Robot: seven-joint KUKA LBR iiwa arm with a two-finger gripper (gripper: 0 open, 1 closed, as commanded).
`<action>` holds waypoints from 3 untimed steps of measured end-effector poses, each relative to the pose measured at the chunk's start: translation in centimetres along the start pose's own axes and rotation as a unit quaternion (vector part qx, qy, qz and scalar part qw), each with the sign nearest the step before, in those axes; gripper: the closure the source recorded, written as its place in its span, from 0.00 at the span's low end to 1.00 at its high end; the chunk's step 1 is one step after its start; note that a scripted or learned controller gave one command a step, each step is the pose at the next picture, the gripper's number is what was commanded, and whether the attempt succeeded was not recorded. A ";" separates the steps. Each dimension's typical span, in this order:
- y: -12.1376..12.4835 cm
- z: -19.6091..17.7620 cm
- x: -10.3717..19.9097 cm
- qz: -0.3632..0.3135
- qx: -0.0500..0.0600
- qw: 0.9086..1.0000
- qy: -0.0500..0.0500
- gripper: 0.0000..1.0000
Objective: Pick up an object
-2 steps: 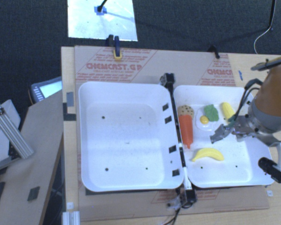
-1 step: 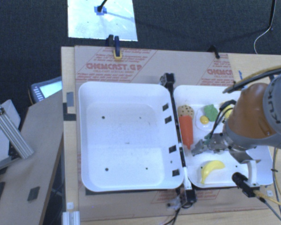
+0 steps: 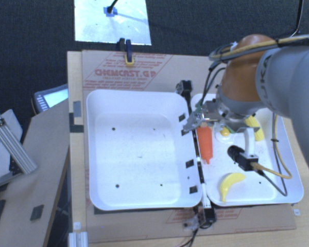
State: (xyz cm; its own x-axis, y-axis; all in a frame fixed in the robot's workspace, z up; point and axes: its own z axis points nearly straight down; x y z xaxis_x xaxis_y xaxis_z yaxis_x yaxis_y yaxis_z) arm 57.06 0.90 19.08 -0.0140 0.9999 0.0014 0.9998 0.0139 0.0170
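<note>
An orange carrot-shaped object (image 3: 205,144) lies lengthwise along the left wall of the right bin (image 3: 291,187). My gripper (image 3: 202,119) hangs right over its upper end, under the grey wrist with the orange band. The wrist hides whether the gripper touches the orange object. A yellow banana (image 3: 229,182) lies near the bin's front. A second yellow piece (image 3: 257,128) shows past the wrist on the right. A small white and yellow object (image 3: 225,133) sits just beside the gripper.
The left bin (image 3: 100,99) adjoins the right one, with black clips (image 3: 190,164) along the shared wall. Both bins rest on a cardboard sheet (image 3: 126,71). The arm covers the back of the right bin.
</note>
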 end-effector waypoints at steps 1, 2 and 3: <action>-0.5 -0.4 -0.6 0.004 0.007 1.000 0.000 1.00; 1.6 -9.7 -2.3 0.005 0.002 1.000 -0.001 1.00; 1.7 -21.6 3.3 0.002 0.002 1.000 0.000 1.00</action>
State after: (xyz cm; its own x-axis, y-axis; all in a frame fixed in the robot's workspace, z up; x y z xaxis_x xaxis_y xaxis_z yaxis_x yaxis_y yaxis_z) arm 58.31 4.19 40.74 -0.0100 0.9999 0.0022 0.9999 0.0099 0.0135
